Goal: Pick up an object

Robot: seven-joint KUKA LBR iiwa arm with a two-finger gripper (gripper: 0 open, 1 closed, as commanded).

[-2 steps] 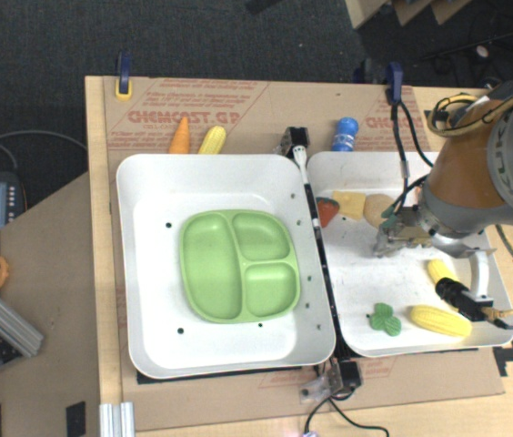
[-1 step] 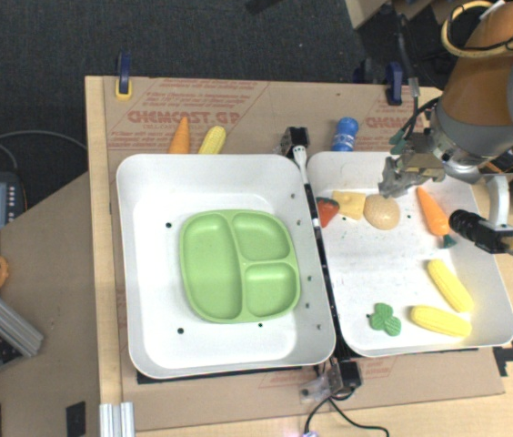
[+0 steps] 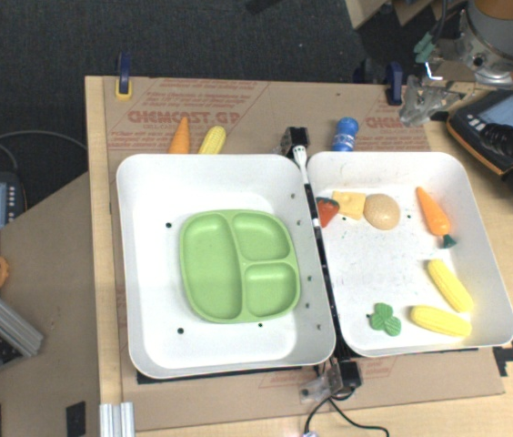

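The right bin [image 3: 484,244] holds several toy foods: a red piece [image 3: 327,213], a yellow cheese wedge [image 3: 350,205], a tan round item [image 3: 382,211], an orange carrot [image 3: 433,211], two yellow pieces [image 3: 449,285] [image 3: 439,320] and a small green sprig [image 3: 385,320]. My gripper [image 3: 417,106] hangs above the bench beyond the right bin's far edge, well clear of all the items. Nothing is visible in it.
In the left bin [image 3: 143,244] lies a green divided plate [image 3: 238,264]. Behind the bins, a carrot [image 3: 179,137], a yellow corn piece [image 3: 211,140], a black clip [image 3: 295,140] and a blue bottle [image 3: 346,135] lie on the board. A dark device [image 3: 493,139] sits at the far right.
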